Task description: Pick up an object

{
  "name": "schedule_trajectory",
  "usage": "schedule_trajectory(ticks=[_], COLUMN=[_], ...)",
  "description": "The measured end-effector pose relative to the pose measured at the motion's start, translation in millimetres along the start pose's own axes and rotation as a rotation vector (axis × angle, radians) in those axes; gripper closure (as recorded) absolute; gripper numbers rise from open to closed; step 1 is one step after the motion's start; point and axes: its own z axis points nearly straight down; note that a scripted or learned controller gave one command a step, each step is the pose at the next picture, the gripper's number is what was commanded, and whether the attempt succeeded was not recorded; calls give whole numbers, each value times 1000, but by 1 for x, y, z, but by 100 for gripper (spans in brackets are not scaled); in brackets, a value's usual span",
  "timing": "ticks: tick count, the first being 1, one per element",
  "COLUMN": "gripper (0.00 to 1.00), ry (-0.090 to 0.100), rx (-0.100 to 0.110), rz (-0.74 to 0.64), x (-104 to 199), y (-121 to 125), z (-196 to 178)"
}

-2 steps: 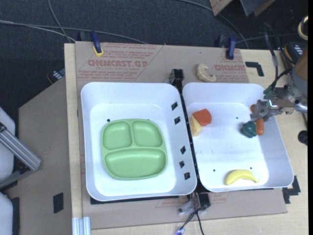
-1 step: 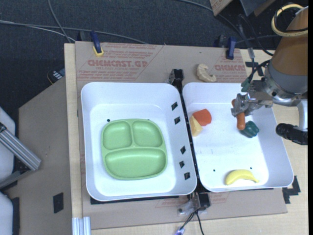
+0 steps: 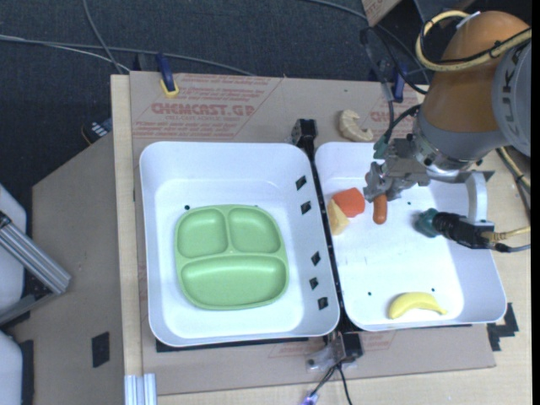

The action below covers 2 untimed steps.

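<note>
Two shallow white bins side by side on the bench (image 3: pixel 211 104): left bin (image 3: pixel 156 243), right bin (image 3: pixel 477 281). In the left bin, a green divided plate (image 3: pixel 232 256), flat, near the middle and slightly toward the near edge. Over the far left part of the right bin, the gripper (image 3: pixel 386 188), reaching in from the right edge on the grey arm (image 3: pixel 460 133). How far open: cannot tell, the mechanism too dark and crowded. Right at its tip, a small orange-red stick (image 3: pixel 380 211), long axis running far to near; gripped or merely lying on the bin floor beneath: cannot tell. Just beside that stick, toward the bin's left edge, an orange block (image 3: pixel 348 202). Touching the block on its near side, a pale yellow piece (image 3: pixel 337 220), against the left wall. By the middle of the near edge, a yellow banana (image 3: pixel 415 305), well apart from the gripper. On the bench beyond the right bin's far edge, a beige curved lump (image 3: pixel 358 126). At the bench's far edge toward the left corner, a blue and yellow clamp (image 3: pixel 169 81).
</note>
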Motion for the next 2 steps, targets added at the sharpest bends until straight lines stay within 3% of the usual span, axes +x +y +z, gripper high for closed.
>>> schedule_trajectory(ticks=[2], gripper=[100], ry=[-1], rx=[-5], rz=[0], x=[95], y=[23], z=[-2])
